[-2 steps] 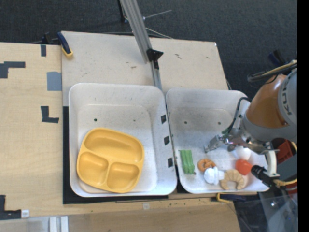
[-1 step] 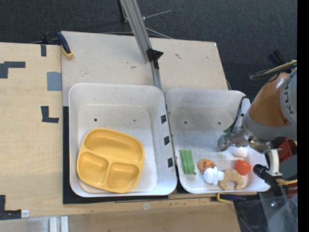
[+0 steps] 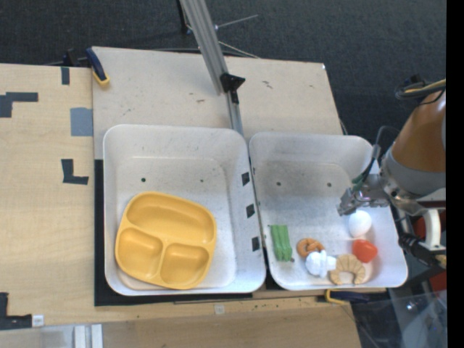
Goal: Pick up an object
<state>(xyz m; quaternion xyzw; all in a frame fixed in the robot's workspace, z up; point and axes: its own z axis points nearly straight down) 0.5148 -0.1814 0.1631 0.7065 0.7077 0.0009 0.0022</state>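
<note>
At the right of the frame the end effector (image 3: 353, 202) hovers just above the white egg (image 3: 359, 224) in the right bin (image 3: 304, 151); whether it is open or closed I cannot tell. The egg looks light, hard and slippery, likely to roll, so it is best pinched across its widest middle.

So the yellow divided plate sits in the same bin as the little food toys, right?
Not quite. The camera view shows the yellow divided plate alone in the left bin; the little food toys lie in the right bin, near the hand.
</note>
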